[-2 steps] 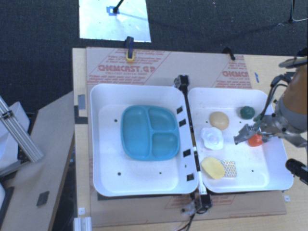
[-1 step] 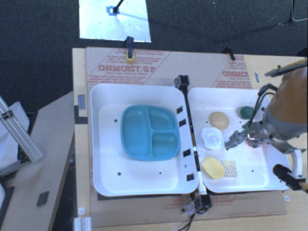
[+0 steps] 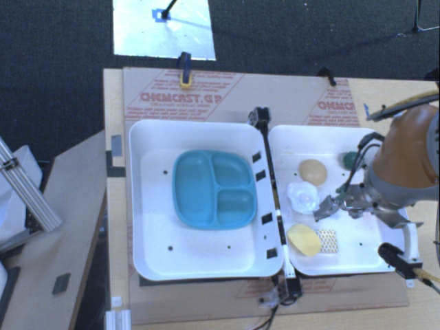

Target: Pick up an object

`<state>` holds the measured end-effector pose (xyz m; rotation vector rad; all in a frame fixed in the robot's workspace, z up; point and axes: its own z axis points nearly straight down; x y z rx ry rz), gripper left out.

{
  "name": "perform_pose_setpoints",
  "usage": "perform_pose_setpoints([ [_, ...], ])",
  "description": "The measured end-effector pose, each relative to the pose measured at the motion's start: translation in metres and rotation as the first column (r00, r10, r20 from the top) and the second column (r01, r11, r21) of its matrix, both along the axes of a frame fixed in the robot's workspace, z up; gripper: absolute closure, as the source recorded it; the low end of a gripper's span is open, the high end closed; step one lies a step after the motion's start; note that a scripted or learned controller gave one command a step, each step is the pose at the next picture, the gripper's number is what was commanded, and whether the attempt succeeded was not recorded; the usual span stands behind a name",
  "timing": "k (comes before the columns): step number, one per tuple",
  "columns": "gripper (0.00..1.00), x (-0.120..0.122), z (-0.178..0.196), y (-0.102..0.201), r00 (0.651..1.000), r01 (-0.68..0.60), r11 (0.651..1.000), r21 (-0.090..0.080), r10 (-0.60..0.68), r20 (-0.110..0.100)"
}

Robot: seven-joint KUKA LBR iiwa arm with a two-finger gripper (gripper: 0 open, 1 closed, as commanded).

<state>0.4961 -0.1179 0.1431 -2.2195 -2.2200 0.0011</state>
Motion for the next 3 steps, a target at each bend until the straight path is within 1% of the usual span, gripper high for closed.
perform_pose_setpoints([
  [1, 0.00, 0.000, -0.052, 0.000, 1.000, 0.000, 1.000, 0.000, 0.000, 0.000],
  [2, 1.00, 0.001, -0.039, 0.000, 1.000, -0.001, 1.000, -0.002, 0.001, 0.005],
  [3, 1.00, -0.005, 0.010, 0.004, 1.000, -0.003, 1.000, -0.002, 0.003, 0.008],
])
